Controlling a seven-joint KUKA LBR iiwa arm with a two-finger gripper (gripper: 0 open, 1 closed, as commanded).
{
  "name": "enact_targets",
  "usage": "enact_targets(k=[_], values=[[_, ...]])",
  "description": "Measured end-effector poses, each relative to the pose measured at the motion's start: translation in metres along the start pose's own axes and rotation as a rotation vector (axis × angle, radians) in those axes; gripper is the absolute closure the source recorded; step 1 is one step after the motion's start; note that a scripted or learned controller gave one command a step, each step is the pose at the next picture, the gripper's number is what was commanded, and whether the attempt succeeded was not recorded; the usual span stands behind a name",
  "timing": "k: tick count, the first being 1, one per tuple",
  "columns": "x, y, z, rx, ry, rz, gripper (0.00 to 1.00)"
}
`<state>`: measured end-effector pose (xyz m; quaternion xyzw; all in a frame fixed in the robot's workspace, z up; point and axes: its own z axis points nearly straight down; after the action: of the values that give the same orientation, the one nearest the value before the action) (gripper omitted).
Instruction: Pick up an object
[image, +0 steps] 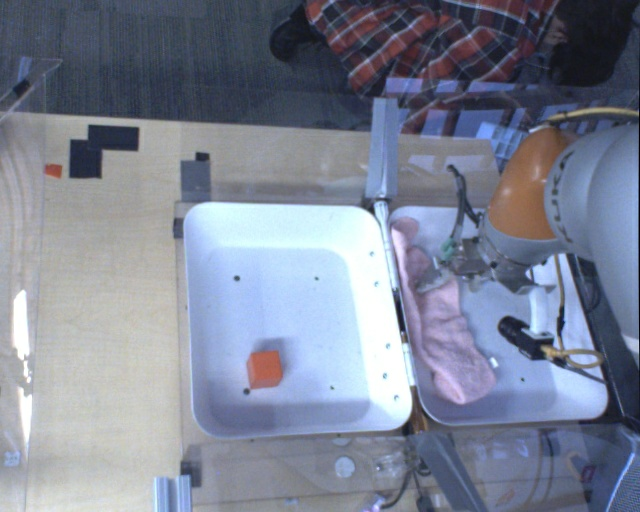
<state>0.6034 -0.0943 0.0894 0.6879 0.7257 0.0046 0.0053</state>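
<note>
The scene is brightly and evenly lit from overhead, with soft, short shadows. The left bin (285, 225) is close to washed out along its rim, and its floor carries a faint grey gradient darkening toward the near wall. The orange block (265, 369) throws a small dim shadow at its base. Streaks of glare lie on the wooden bench (100, 330) at the far left, perhaps reflections from a clear panel. The picture is mildly soft overall; the arm (575, 190) looks blurred at its edges, and the dark floor above shows little detail.
</note>
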Motion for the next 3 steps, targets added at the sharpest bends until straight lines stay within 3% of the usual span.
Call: enact_targets(k=[1,2,3], values=[[0.027,0.029,-0.096,0.006,0.001,-0.133,0.0],[0.027,0.029,-0.096,0.007,0.001,-0.133,0.0],[-0.001,0.01,-0.006,0.007,0.002,-0.183,0.0]])
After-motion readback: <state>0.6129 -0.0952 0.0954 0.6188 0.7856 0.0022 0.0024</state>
